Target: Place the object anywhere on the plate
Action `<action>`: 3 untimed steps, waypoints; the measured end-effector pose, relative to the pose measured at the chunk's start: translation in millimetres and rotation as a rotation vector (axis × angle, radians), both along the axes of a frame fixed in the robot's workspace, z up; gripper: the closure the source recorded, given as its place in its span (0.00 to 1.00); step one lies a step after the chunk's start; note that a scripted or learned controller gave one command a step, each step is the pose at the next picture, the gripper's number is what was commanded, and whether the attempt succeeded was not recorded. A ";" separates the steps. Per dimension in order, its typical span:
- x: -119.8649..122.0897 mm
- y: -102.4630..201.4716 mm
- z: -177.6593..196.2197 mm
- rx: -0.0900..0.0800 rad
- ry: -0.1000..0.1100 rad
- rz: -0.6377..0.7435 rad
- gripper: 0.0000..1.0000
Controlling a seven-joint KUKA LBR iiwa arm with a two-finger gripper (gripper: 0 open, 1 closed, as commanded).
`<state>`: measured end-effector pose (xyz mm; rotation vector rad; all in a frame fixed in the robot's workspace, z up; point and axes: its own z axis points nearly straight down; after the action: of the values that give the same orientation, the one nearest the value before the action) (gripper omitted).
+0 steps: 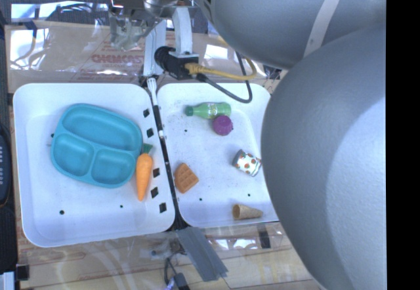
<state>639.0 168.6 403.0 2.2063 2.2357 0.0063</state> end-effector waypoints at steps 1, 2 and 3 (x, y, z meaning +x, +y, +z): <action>-67.2 -77.5 43.0 -0.001 0.000 -0.009 1.00; -78.1 -138.3 -216.7 -0.005 0.017 -0.007 1.00; -75.1 -94.9 24.5 0.000 -0.005 -0.005 1.00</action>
<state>563.9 73.8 427.5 2.2086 2.2279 0.0121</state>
